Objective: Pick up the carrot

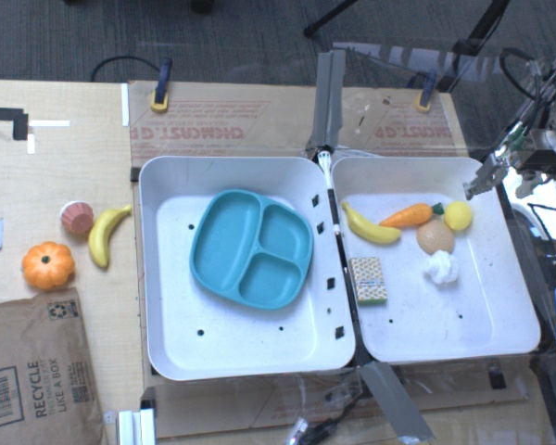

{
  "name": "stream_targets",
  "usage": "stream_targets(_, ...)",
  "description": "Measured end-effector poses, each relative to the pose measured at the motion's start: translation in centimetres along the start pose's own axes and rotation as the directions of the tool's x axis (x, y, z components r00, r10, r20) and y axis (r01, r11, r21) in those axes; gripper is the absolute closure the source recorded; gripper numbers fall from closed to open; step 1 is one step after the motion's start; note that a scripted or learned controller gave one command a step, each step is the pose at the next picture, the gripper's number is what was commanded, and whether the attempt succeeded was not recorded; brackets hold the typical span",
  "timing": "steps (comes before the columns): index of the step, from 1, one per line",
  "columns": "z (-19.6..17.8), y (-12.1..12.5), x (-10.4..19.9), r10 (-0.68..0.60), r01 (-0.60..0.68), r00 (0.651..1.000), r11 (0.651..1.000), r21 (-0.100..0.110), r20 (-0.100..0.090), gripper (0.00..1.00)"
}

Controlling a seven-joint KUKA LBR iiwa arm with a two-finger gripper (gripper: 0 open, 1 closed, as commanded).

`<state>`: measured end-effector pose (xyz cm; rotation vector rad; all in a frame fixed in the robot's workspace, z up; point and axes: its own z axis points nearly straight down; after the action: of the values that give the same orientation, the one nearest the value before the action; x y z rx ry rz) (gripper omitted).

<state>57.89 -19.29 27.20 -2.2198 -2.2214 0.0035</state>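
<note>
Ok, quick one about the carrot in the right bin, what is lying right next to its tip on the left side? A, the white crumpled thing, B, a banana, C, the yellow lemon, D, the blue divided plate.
B: the carrot lies in the right bin with its pointed end beside the banana; the lemon sits at its leafy end instead.
</note>
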Motion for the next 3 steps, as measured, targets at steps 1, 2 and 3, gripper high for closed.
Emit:
stream_targets(1,16.1,0.1,1.9,-0.237,0.237,0.971,0.971,-0.001,-0.001,0.00)
stream_targets(2,18.0,5.4,2.4,-0.548,0.548,0.836,0.836,-0.004,0.003,0.00)
stream_targets(3,16.9,5.5,2.3,-0.545,0.545,0.838,0.838,-0.007,0.006,1.00)
